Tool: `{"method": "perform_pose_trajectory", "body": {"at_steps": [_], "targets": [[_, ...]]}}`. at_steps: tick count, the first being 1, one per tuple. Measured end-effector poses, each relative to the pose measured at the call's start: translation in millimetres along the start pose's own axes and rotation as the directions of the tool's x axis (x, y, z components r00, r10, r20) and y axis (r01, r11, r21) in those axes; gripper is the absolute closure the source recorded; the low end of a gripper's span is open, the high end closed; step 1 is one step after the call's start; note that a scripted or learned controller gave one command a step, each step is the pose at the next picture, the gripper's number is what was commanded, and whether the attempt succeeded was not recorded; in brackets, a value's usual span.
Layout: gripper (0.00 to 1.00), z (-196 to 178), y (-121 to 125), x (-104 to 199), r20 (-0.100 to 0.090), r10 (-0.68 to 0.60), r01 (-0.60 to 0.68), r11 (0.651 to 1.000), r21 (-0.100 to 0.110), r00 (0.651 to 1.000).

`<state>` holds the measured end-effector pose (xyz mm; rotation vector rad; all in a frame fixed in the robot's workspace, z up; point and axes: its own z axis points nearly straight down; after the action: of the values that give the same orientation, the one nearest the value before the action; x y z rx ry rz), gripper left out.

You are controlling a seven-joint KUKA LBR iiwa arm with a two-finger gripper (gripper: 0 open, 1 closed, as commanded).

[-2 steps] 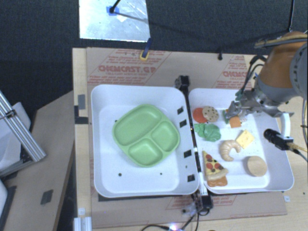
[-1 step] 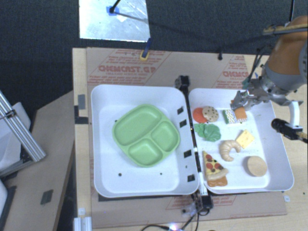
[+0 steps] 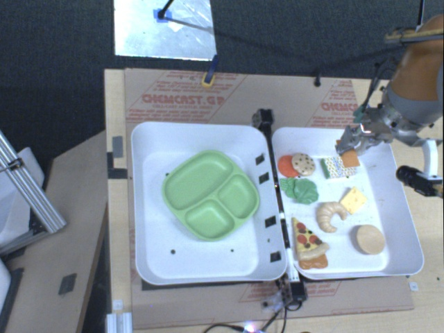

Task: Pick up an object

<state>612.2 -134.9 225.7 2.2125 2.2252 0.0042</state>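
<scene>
The right bin [image 3: 406,217] holds several toy foods: a red slice [image 3: 286,166], a cookie [image 3: 303,163], a speckled white square [image 3: 334,167], a small orange piece [image 3: 351,159], green lettuce [image 3: 300,189], a yellow cheese wedge [image 3: 354,200], a croissant [image 3: 331,215], a pizza slice [image 3: 308,241] and a round tan bun [image 3: 368,240]. My gripper [image 3: 349,146] hangs low over the far part of this bin, its tip right at the orange piece's upper edge. Whether the piece is gripped or just lying under the tip is unclear.
A green divided plate [image 3: 210,195] lies in the left bin [image 3: 149,158]. A black-clipped divider [image 3: 272,186] separates the two bins. A shiny foil sheet [image 3: 165,19] lies beyond the bench, and a metal frame [image 3: 24,193] stands at the left.
</scene>
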Motion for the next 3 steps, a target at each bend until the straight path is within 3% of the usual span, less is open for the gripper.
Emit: {"method": "perform_pose_trajectory", "body": {"at_steps": [1,3], "targets": [[1.0,-4,17,51,-0.002,-0.005,0.005,1.0,0.0,1.0],[1.0,12,26,156,-0.002,-0.004,0.004,1.0,0.002,1.0]]}}
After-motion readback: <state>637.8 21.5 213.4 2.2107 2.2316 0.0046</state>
